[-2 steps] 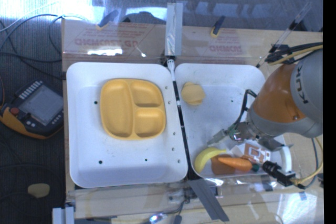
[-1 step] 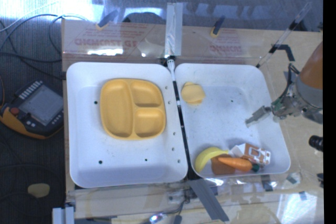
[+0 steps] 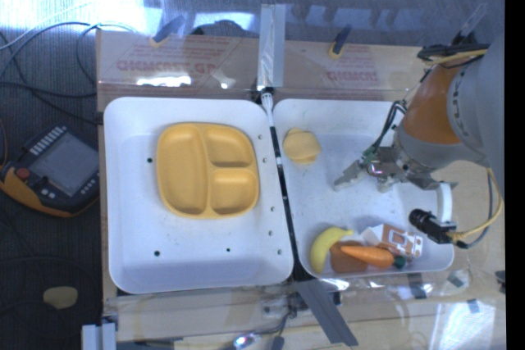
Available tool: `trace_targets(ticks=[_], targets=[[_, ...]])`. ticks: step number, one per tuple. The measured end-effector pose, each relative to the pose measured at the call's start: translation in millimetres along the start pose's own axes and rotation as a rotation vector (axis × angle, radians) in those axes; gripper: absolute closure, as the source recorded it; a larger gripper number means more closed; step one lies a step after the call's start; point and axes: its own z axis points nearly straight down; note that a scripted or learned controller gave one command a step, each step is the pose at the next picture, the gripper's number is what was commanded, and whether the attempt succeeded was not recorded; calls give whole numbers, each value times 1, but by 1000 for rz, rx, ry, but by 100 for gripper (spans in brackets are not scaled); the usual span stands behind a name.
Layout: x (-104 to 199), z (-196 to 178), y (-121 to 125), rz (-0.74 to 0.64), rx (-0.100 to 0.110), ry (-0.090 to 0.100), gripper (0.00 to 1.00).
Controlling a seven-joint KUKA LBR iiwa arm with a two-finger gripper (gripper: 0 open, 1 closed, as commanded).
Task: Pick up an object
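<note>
The right bin (image 3: pixel 426 120) holds a pale yellow round object (image 3: pixel 301 147) near its left wall. A yellow banana (image 3: pixel 326 242), an orange carrot (image 3: pixel 367 255) and a small white and orange box (image 3: pixel 400 240) lie along its front edge. My gripper (image 3: pixel 365 178) hangs over the middle of this bin, right of the round object and above the front group. Its fingers (image 3: pixel 347 175) are spread open with nothing between them.
The left bin (image 3: pixel 123 201) carries a yellow divided plate (image 3: pixel 207 169). A metal divider (image 3: pixel 279 176) separates the two bins. The grey arm with its orange band (image 3: pixel 431 106) comes in from the right, with cables near the right bin's wall.
</note>
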Motion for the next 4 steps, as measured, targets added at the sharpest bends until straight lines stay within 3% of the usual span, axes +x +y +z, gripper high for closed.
trace_targets(ticks=[1,2,3,4], targets=[[7,-91,-42,158,3,-1,0],[62,4,-64,98,-14,-1,0],[54,3,25,103,-19,-3,0],[54,-4,26,100,-14,-4,100]])
